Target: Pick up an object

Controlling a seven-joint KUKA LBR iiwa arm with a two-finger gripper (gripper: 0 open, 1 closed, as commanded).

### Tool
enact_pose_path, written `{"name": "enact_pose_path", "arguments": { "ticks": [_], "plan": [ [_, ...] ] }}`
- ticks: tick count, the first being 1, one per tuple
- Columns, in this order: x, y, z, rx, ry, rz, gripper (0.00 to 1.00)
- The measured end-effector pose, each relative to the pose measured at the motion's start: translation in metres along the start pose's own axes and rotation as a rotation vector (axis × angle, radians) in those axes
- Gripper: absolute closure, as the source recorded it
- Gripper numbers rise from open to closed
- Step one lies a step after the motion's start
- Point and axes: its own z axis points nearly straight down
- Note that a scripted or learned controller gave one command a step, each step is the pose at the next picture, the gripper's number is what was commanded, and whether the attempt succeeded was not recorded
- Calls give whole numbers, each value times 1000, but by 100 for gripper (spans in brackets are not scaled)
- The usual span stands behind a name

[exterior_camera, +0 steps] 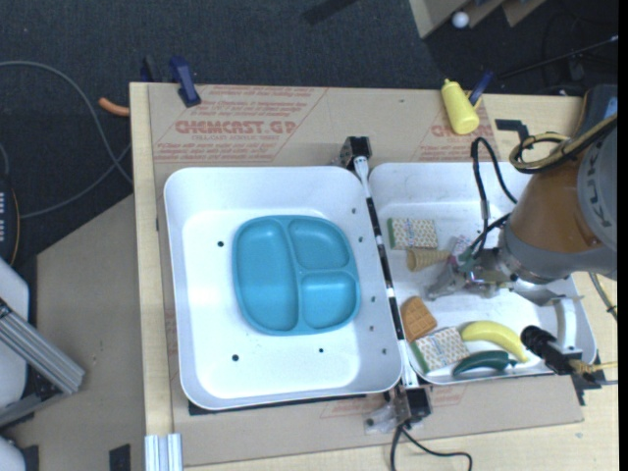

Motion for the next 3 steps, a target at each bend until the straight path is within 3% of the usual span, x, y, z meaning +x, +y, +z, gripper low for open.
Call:
{"name": "enact_pose_path", "arguments": {
  "ticks": [1, 2, 3],
  "plan": [
    [23, 63, 0, 0, 1, -1, 0],
    [8, 90, 0, 0, 0, 0, 0],
    [8, 90, -10, -1, -2, -1, 100]
  ]
}}
